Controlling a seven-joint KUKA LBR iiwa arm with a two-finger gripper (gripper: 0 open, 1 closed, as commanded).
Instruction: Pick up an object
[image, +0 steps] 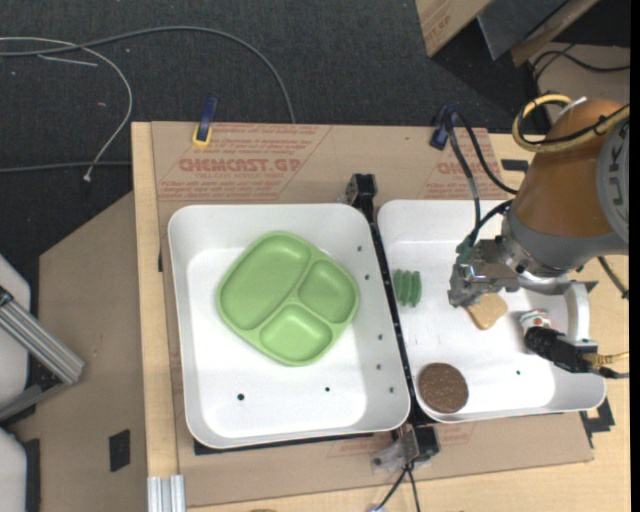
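The tool (470, 288) sits low in the right bin (440, 225), directly over a tan block (488, 313). Tool state: cannot tell.

Right bin contents: tan block near the centre, touching or just under the tool; green piece (407, 287) by the left wall; brown disc (442, 386) at the front left corner. The left bin (190, 300) holds a green divided plate (288, 297).

Handling estimate, tan block: light, probably soft or spongy, low slip risk, not fragile. Grip across its two short sides, near mid-height. Excess closing force may deform it.
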